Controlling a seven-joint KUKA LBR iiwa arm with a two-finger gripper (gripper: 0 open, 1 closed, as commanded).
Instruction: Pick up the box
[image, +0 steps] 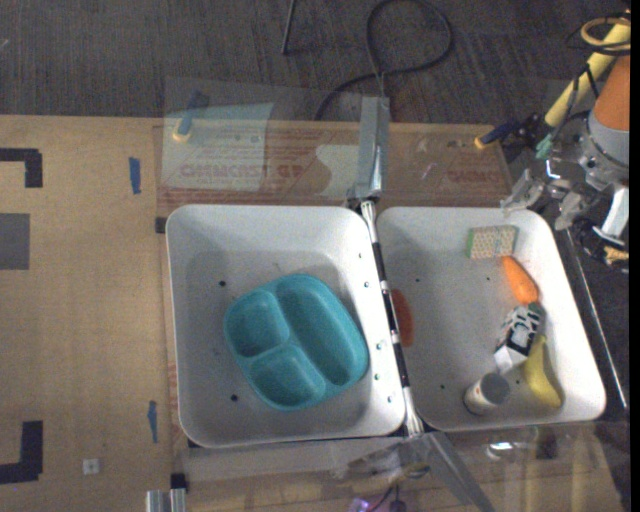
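Smooth matt white plastic bins (200, 235), glossy teal plastic divided tray (293, 341), matt brown cardboard bench (80, 330), patterned paper box (492, 241)

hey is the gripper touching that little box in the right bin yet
Apart. The camera view shows the gripper above the right bin's far corner, with bare white bin floor between it and the box.

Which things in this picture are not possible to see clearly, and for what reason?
- Gripper, camera view: small and blurred at the right bin's far corner; its finger state is unreadable.
- Arm: cut off by the right edge.
- Box: too small to read its pattern.
- Black-and-white item: blurred, partly behind the banana; what it is stays unclear.
- Red item: partly hidden by the bin rim.
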